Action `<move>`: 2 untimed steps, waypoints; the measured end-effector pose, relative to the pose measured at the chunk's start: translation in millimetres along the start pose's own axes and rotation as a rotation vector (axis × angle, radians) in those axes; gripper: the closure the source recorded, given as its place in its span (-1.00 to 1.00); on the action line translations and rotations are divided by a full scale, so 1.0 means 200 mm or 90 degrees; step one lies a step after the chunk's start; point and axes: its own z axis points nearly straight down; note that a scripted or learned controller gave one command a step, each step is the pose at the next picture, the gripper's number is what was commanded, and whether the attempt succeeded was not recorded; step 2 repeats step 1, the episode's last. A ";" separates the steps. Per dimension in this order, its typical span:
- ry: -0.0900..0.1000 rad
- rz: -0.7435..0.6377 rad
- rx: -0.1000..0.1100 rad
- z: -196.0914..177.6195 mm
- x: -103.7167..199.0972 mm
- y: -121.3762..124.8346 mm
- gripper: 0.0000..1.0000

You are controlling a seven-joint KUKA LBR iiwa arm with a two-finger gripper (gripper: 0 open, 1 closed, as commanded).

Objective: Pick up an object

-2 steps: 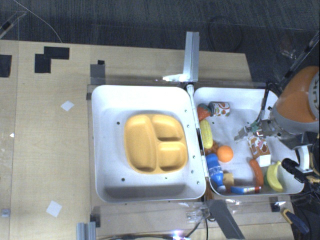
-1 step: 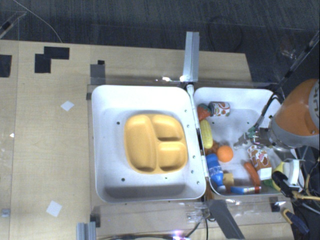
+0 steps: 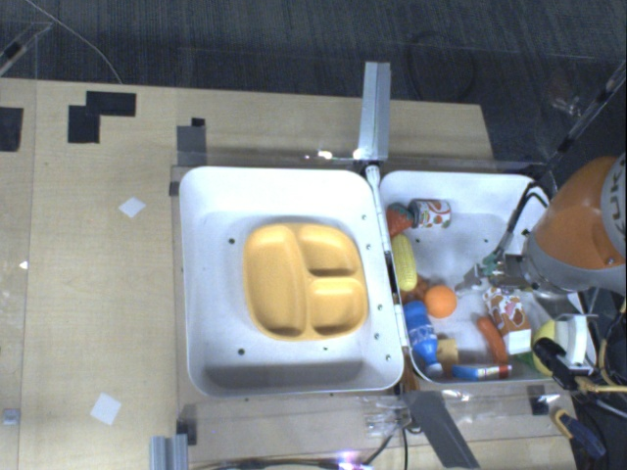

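Two white bins (image 3: pixel 196 262); one yellow tray (image 3: pixel 302 280); one corn cob (image 3: pixel 403 262); one orange (image 3: pixel 442 302); one can (image 3: pixel 431 213); one blue bottle (image 3: pixel 420 329); one carrot (image 3: pixel 493 335).

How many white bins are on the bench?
2. The left bin holds a yellow divided tray. The right bin, beside it, holds a jumble of small toys, with the arm reaching over it.

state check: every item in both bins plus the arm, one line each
yellow divided tray: upright, lying flat in the left bin
can: on its side, right bin
corn cob: lying flat along the divider
orange ball: resting free
blue bottle: lying down
carrot: lying flat
end effector: low in right bin, grip state unclear
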 end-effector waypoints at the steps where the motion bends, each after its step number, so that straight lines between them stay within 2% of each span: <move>1: -0.004 -0.002 -0.012 -0.08 -0.01 0.03 1.00; 2: -0.004 -0.002 -0.012 -0.08 -0.01 0.03 1.00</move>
